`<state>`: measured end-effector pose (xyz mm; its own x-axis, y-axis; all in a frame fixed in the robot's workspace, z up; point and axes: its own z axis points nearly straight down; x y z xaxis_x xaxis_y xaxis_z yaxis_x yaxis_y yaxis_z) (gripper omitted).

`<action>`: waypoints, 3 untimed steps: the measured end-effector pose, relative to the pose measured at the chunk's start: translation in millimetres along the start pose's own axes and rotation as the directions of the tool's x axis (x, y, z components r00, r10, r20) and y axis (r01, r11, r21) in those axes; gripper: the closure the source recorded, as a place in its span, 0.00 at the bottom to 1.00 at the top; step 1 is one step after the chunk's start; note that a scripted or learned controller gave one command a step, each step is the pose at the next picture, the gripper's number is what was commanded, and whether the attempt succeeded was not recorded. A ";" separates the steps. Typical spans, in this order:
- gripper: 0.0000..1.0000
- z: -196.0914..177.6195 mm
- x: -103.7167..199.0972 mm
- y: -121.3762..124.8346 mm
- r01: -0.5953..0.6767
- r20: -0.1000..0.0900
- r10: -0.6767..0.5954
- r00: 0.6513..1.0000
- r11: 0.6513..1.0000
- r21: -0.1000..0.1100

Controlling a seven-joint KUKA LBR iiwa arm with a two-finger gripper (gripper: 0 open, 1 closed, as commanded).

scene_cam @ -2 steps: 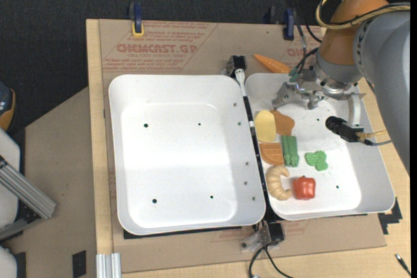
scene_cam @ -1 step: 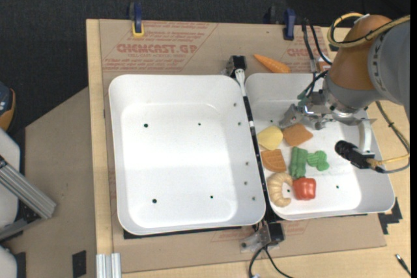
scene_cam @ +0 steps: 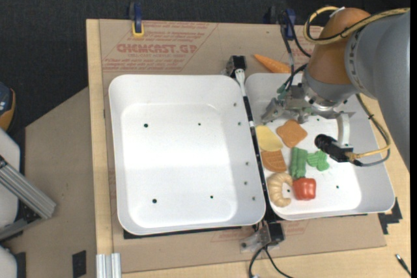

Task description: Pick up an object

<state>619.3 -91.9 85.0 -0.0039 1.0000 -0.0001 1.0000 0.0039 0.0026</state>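
Several toy foods (scene_cam: 291, 166) are seen piled just below the claw (scene_cam: 291, 107) in the right bin (scene_cam: 365, 202); claw's spread can't be told.

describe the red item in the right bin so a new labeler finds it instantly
Start at the right white bin, under the grey arm. Go to the cluster of toy food along its left side, then to the cluster's near end. The red piece sits beside a pale curled shrimp, just below the green pieces; nothing else there is red.

Pincer (scene_cam: 287, 112) over right bin (scene_cam: 371, 195) (toy foods (scene_cam: 290, 159) inside).
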 end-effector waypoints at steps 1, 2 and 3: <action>1.00 -10.9 -2.5 0.0 -0.003 0.001 0.003 1.000 1.000 -0.002; 1.00 -107.2 58.0 52.0 0.004 -0.001 -0.004 1.000 1.000 -0.013; 1.00 -206.8 125.3 50.0 0.005 -0.003 -0.005 1.000 1.000 -0.012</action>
<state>668.3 33.6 291.9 -0.0088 1.0000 0.0028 0.9999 0.0088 0.0142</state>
